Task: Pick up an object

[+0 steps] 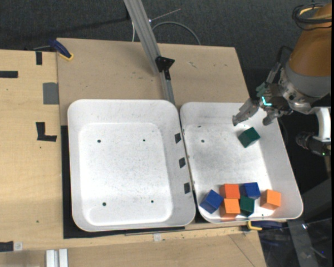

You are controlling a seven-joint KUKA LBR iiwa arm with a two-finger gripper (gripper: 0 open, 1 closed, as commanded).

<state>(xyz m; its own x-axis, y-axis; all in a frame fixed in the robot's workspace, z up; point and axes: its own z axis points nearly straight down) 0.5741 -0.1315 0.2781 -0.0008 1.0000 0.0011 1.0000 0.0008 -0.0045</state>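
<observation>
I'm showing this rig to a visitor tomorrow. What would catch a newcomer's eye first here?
Probably the grey arm's two-finger gripper reaching in over the upper part of the right shallow white bin, with a lone dark green cube just below it. Next, the cluster of orange, blue and green cubes along that bin's near edge.

I see two white bins (125, 107), both finely speckled with dark dots. In the right bin (222, 154) lie a dark green block (248, 137), two blue blocks (211, 200), three orange ones (231, 191) and another green one (246, 205). The arm (314, 49) is orange over grey, with what may be a teal light. The bench (22, 121) is tan with black marks.
</observation>
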